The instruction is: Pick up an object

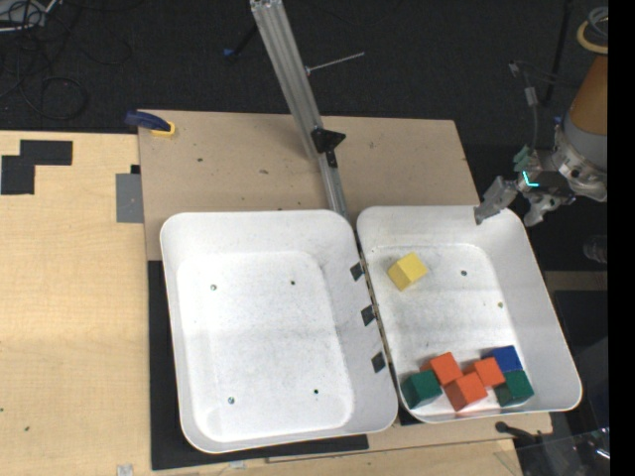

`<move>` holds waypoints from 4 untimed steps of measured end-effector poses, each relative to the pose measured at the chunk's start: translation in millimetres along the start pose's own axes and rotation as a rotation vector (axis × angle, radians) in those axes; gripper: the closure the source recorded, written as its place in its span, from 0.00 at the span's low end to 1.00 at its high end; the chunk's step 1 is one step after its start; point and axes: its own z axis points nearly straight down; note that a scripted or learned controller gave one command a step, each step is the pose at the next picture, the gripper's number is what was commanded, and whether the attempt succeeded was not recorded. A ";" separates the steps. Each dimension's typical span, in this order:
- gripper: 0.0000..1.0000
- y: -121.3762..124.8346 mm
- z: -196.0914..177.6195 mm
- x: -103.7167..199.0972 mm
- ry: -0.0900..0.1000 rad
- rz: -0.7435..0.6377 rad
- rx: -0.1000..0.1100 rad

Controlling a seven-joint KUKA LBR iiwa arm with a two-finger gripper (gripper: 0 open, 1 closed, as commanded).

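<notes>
Robotics lab, plywood bench [397, 157] bearing two white bins [260, 330], aluminium strut [298, 92] rising behind, loose cables [40, 77] on dark floor

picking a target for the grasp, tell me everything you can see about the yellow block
The yellow block is a small cube-like piece, plain matte yellow, likely wood or foam. It lies turned at an angle to the bin walls on the floor of the right bin, in the far left part near the divider. It sits alone, touching nothing but the bin floor, well apart from the cluster of blocks at the near end.
</notes>
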 end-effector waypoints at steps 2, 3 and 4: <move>0.00 8.0 119.4 10.0 0.002 -0.001 0.005; 0.00 8.1 170.2 11.0 0.000 0.000 -0.001; 1.00 8.4 158.3 10.3 0.000 0.000 -0.002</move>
